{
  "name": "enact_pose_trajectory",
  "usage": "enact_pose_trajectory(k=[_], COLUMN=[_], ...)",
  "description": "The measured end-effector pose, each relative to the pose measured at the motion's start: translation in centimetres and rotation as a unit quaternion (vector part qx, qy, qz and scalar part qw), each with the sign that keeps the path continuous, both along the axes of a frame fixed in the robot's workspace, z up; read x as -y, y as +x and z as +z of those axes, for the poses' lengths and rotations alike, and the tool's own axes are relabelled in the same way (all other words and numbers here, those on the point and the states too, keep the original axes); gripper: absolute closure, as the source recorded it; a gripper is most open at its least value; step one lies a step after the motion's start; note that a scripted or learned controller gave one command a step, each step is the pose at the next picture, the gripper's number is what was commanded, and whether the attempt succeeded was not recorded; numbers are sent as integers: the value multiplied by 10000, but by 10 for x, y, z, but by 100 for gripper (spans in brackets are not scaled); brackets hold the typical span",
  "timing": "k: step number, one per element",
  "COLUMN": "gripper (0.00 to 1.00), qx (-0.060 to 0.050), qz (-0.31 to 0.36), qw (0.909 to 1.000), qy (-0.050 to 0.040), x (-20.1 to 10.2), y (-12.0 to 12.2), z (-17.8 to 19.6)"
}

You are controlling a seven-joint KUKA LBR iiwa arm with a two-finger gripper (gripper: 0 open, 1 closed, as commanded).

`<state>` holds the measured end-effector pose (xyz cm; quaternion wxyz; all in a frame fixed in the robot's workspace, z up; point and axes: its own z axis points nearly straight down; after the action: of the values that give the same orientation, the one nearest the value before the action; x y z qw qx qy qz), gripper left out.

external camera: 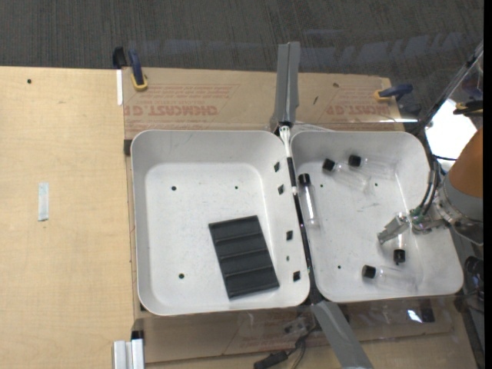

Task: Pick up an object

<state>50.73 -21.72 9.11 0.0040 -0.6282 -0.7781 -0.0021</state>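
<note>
1. One small black-capped vial (399, 257) lies in the right bin (415, 148), touching or just near of the gripper (393, 234).
2. Whether the fingers are spread, I cannot tell.
3. The vial's long axis is unclear.

A robotics lab or test cell, not a home. Plain plywood bench (61, 206) set over grey carpet-like floor (231, 14). Flattened printed cardboard (200, 102) laid beneath two shallow white bins, left bin (142, 206) and right bin (415, 148), butted side by side. Blue-and-orange clamps (131, 66) pinning the cardboard at the far edge. Metal post (287, 83) rising between the bins at the back. Grey arm with orange band (469, 167) and loose cabling reaching in from the right. Bare, functional, rigged for repeated trials.
</note>
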Motion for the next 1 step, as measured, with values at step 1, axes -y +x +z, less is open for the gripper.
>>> enact_pose_trajectory(k=[1], gripper=[100], qx=[19], qz=[-34], qw=[10000], qy=[-40], x=[4], y=[0], z=[10])
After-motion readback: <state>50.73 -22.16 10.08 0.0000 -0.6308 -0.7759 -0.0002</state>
